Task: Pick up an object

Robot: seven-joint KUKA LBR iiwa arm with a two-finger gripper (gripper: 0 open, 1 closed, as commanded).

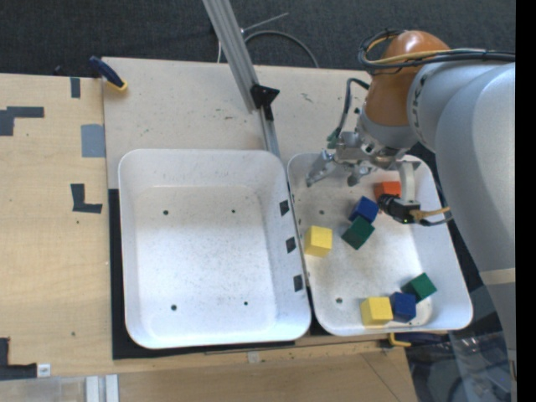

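Note:
My gripper (337, 172) hangs over the far end of the right bin (381, 268), open, with nothing between its fingers. Just to its right an orange block (387, 189) lies partly under the wrist. Below the gripper a blue cube (364, 208) touches a dark green cube (358, 234). A yellow cube (318, 240) sits near the bin's left wall. In the near right corner lie a green cube (421, 287), a second blue cube (404, 306) and another yellow cube (377, 310).
The left bin (209, 249) stands beside the right one, sharing a raised rim. A metal pole (239, 48) slants down from the top to the gap between the bins. The grey arm (469, 141) covers the right bin's far right side.

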